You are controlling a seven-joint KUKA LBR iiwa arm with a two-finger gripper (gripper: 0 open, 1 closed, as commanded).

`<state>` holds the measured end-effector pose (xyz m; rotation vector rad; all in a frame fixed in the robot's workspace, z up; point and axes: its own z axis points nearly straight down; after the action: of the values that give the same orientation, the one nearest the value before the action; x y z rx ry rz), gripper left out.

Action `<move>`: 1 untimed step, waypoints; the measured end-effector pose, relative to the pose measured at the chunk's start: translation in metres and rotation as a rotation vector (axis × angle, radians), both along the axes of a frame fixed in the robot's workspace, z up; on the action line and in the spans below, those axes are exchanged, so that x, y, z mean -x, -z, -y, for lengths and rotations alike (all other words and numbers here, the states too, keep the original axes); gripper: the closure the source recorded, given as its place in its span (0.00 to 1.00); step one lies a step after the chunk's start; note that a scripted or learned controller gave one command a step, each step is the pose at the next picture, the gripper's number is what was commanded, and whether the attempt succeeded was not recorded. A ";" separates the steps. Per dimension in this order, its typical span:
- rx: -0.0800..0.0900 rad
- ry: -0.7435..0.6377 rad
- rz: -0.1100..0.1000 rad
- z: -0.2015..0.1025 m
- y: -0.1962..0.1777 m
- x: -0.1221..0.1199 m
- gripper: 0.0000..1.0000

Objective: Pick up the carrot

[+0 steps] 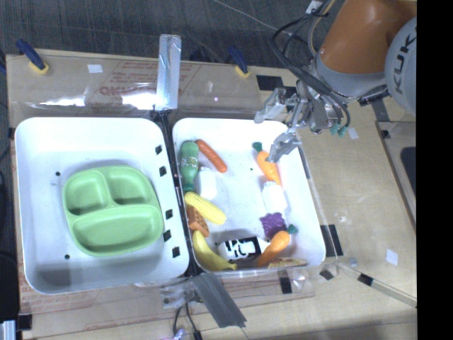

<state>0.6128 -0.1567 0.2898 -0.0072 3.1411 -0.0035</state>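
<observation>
Carrot [267, 166] lies in the right bin [233, 129], near its right wall, with the green top pointing to the far side. The gripper [285, 145] hangs just above it, one finger close to the carrot's upper end; I cannot tell if the jaws are wide or narrow. A second carrot [277, 244] lies near the front corner, beside a purple toy [272, 224]. The left bin [28, 190] bears a green plate [112, 210].

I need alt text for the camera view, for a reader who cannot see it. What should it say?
A grey robot arm reaches in from the right, its gripper just above a carrot near the right wall of the right bin, which also holds toy foods such as corn and a banana. The left bin holds a green divided plate.
</observation>
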 end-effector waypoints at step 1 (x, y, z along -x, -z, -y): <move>-0.006 -0.060 -0.012 0.048 0.121 -0.025 0.00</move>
<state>0.6379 -0.2046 0.1689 -0.1023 3.1511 0.0058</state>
